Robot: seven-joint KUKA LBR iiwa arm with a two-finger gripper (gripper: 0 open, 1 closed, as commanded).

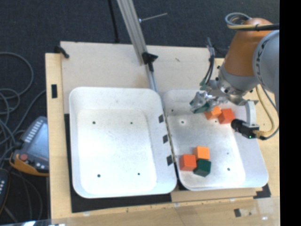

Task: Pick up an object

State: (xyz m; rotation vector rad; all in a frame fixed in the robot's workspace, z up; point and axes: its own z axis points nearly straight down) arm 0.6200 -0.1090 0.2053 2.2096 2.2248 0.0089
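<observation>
Dark green block beside two orange blocks

Fixed above the bench, looking down at a slant. Far enough back to take in both white bins, side by side, plus surrounding floor.

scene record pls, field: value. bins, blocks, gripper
left bin: white, shallow
right bin: white, holds all the blocks
near cluster: orange block, light orange block and dark green block, close together
far pair: small orange block beside red-orange block
gripper: low over right bin's far end, next to far pair
</observation>
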